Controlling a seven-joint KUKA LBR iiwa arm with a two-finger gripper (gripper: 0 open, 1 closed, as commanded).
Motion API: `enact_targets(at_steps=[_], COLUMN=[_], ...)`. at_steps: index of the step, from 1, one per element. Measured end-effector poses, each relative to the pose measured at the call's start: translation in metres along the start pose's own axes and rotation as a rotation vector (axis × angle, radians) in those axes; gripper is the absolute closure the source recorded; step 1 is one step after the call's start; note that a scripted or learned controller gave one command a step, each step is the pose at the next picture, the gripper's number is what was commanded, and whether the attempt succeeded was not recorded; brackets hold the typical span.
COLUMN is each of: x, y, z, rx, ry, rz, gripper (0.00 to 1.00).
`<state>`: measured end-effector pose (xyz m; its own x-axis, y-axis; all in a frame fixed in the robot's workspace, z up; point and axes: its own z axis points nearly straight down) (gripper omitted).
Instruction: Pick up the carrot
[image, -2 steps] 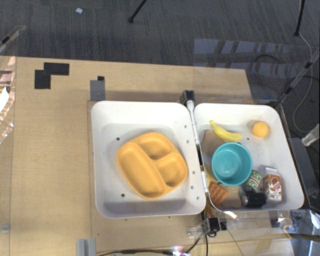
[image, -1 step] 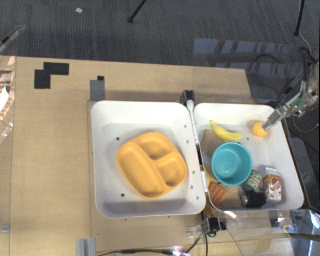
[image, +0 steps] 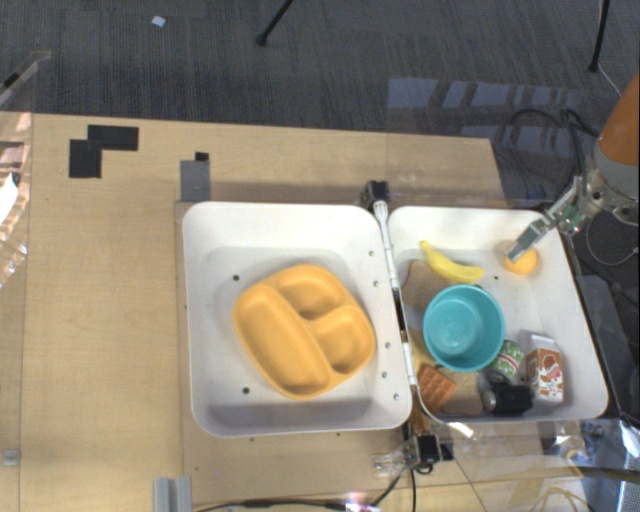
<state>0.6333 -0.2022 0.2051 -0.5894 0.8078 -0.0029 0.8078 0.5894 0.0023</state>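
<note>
One carrot (image: 435, 382), a stubby orange piece, lies in the right bin (image: 573, 290) just below and left of the single teal bowl (image: 463, 327), close against the bowl's rim and near the bin's front left corner. One green can (image: 511, 360) lies just right of and below the bowl, with one small red-and-white carton (image: 546, 370) beyond it and one black object (image: 510, 398) below the can. One banana (image: 450, 266) lies just above the bowl. One small round yellow-orange fruit (image: 524, 263) sits above and right of the bowl, and the hand (image: 524, 246) is at its upper edge, well apart from the carrot; whether the hand is open or closed I cannot tell. Left of the bowl, the second bin (image: 200, 300) holds one yellow divided plate (image: 303, 327). Two bins in all sit on the counter (image: 100, 350).
</note>
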Motion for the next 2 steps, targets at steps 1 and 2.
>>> enact_targets(at_steps=[1, 2], x=[-0.024, -0.023], y=[0.030, 0.027], z=[0.033, 0.064], rx=[-0.006, -0.007], ry=[-0.009, -0.011], rz=[-0.296, -0.409], gripper=[0.00, 0.00])
